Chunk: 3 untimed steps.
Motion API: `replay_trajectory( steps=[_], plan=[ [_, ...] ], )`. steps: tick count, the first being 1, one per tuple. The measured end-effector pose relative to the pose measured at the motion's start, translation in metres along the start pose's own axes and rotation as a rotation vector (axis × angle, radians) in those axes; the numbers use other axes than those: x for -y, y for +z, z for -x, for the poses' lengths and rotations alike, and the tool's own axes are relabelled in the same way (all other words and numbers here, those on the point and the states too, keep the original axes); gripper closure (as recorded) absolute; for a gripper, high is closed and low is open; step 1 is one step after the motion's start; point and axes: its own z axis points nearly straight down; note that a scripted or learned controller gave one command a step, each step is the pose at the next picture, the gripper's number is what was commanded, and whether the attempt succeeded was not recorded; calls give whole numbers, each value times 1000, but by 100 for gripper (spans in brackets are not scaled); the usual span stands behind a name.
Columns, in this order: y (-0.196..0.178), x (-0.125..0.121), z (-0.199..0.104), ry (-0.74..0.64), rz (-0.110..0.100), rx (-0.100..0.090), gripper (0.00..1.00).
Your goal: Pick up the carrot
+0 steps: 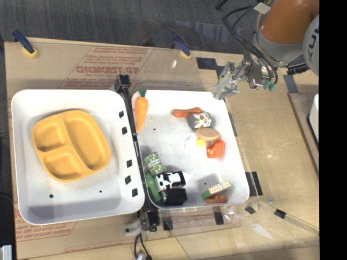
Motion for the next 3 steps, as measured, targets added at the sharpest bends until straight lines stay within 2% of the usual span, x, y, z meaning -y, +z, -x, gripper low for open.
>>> replay_trajectory(
  steps=[1,2,3],
  plan=[
    [13,2,-14,117,-1,-7,100],
    [-14,-2,2,-18,0,-1,100],
    [3,-2,1,-18,0,-4,100]
  ],
)
